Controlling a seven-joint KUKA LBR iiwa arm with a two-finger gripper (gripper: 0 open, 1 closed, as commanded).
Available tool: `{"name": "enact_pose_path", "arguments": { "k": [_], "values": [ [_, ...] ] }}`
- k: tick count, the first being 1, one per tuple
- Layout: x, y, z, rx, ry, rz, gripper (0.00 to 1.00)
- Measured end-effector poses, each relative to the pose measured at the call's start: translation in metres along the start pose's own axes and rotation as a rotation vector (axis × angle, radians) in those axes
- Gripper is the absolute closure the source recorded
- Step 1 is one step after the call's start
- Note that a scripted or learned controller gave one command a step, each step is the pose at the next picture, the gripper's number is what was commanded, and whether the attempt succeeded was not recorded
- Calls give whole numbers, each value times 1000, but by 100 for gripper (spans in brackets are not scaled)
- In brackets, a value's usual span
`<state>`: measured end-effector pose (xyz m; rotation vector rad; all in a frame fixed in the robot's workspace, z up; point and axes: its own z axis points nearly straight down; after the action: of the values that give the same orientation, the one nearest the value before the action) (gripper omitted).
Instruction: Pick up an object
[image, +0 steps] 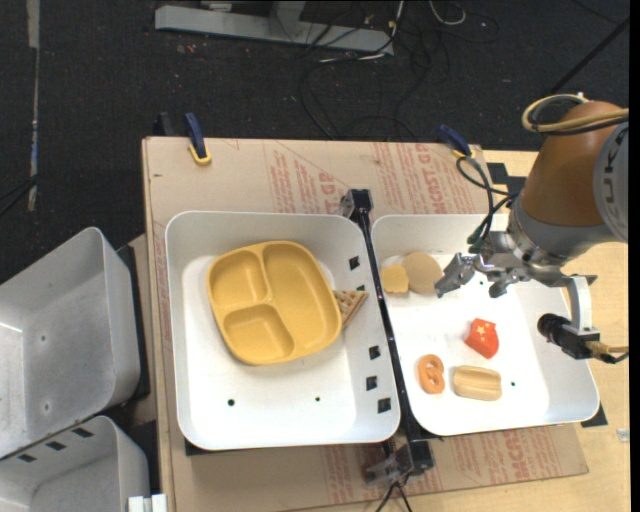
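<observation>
A: The bread roll (476, 382) is lying at the right bin's (560, 410) front edge, beside the pretzel (431, 373).

B: Gripper (478, 275) is hovering spread, empty; centring squarely above before descending is advisable.

Robotics lab: plywood bench (270, 165) clamped left of the gripper (478, 275), cables (340, 60) on dark floor beyond it.

The bench (260, 165) is a tan board printed with faint red lettering, with a blue clamp (197, 140) at its far left edge and another clamp (455, 141) at its far right. Directly on it sit two shallow white bins, touching side by side: the left bin (190, 400) and the right bin (560, 405).
</observation>
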<state>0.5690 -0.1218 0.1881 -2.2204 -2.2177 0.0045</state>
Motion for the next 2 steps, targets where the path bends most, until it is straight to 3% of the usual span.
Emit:
{"name": "enact_pose_path", "arguments": {
  "k": [1, 2],
  "values": [
    [-2, -1, 64, 2, 1, 1, 0],
    [-2, 1, 50, -6, -1, 1, 100]
  ]
}}
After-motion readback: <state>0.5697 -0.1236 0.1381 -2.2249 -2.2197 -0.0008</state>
